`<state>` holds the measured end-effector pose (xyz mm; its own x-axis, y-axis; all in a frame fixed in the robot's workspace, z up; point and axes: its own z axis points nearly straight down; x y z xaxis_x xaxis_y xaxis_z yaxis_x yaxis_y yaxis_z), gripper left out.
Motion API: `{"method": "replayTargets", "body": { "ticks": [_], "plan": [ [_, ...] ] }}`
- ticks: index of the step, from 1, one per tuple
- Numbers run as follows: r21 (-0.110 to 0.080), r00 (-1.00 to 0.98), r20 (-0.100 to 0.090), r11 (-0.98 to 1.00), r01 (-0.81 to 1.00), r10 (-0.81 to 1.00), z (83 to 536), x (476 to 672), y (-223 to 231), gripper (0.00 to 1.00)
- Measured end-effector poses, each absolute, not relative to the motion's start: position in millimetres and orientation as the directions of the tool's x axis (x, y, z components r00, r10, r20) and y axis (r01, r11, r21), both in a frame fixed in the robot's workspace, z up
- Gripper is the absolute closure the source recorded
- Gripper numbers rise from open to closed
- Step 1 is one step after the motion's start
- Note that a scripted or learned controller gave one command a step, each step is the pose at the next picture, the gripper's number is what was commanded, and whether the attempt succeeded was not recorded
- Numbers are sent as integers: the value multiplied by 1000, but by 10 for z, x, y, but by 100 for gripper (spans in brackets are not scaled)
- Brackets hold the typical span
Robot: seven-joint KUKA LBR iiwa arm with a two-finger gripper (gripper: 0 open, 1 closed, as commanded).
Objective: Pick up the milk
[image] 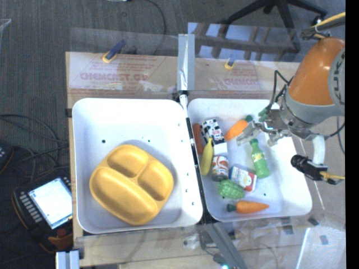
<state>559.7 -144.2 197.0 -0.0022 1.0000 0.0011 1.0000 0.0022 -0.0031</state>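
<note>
The milk [212,131] is a small carton with black and white cow patches. It lies in the right bin [291,192] near its far left corner, between a brown sausage [197,137] and an orange carrot [236,129]. My gripper [261,137] hangs to the right of the milk, past the carrot, above the cap of a green bottle [259,158]. Its fingers [245,138] are spread open with nothing between them. The grey arm with its orange band [317,80] comes in from the right.
Around the milk lie a banana [207,156], a red can [220,167], a red and white carton [243,179], a green vegetable [230,190] and a second carrot [249,207]. A yellow divided tray [132,182] lies in the left bin [95,116].
</note>
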Motion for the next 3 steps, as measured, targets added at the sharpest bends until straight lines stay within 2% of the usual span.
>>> {"method": "replayTargets", "body": {
  "ticks": [1, 2, 3],
  "plan": [
    [-4, -4, 2, 4, 1000, 1000, 2052, 5599, -1429, 100],
    [4, 85, -3, -85, 996, 996, 950, 5923, -1560, 100],
    [0, 181, -4, -181, 983, 983, 2144, 6328, -1158, 100]
  ]
}}
